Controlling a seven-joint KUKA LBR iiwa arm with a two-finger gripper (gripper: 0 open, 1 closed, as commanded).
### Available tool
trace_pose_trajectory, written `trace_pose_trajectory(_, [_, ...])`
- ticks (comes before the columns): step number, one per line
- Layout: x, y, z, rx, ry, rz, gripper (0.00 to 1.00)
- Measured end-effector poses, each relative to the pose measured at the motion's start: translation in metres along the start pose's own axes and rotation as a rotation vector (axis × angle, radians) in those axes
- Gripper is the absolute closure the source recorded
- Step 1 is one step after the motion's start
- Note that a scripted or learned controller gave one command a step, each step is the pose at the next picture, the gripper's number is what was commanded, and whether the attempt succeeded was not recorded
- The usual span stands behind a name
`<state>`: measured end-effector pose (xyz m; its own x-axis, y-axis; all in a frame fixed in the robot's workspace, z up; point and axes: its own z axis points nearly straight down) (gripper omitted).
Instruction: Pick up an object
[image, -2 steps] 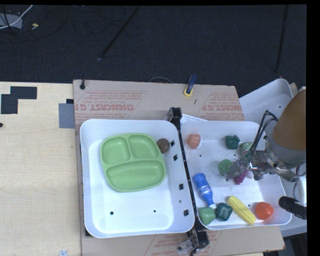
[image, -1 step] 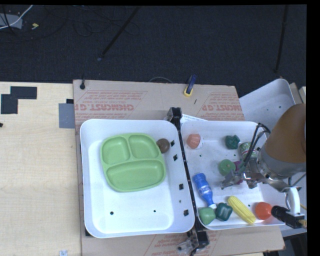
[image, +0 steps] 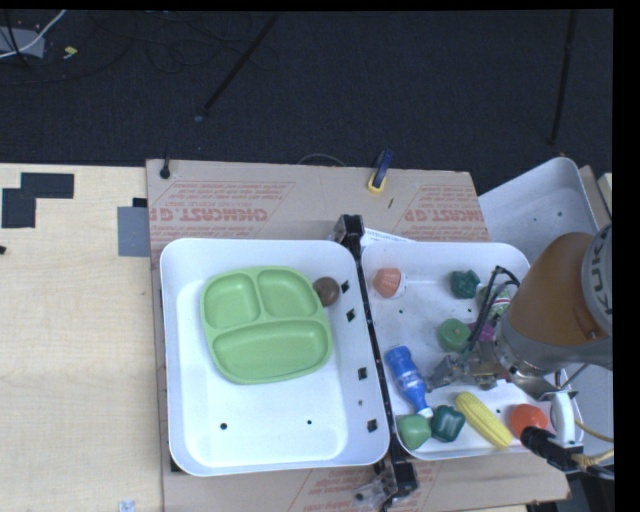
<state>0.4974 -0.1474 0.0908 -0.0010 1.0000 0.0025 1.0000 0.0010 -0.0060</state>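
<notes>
The two white bins sit side by side on the cardboard-covered bench. The left bin (image: 190, 400) holds a green divided plate (image: 266, 323) with a small brown ball (image: 326, 290) touching its 2 o'clock corner. The right bin (image: 420, 265) carries the clutter the task draws from.

The arm (image: 560, 300) comes in from 3 o'clock and hangs low over the right bin's middle. Its gripper (image: 452, 372) points toward 9 o'clock, just beside the blue bottle (image: 407, 378); the fingers appear slightly parted, with nothing visibly between them.

Around it, by size:
- The yellow corn cob (image: 483, 418) lies at 5 o'clock of the gripper.
- Two green pieces (image: 430, 428) sit at the bin's 7 o'clock corner.
- An orange-red ball (image: 527, 418) lies at 4 o'clock.
- A green round toy (image: 454, 333) sits just above the gripper at 12 o'clock.
- A dark teal piece (image: 463, 284) lies beyond the green round toy.
- A pink cup (image: 387, 282) sits at 11 o'clock.

The bottle looks the nearest candidate. To grasp it well, I judge the fingers should straddle its narrow width across the long axis, spread wide enough to clear both sides, and descend fully before closing. The corn and green pieces crowd its lower end, so aiming at the bottle's middle should avoid nudging them.
</notes>
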Motion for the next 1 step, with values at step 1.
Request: trace_pose_trajectory(1, [-0.0019, -0.0005, -0.0122, -0.001, 0.000, 0.008, 1.00])
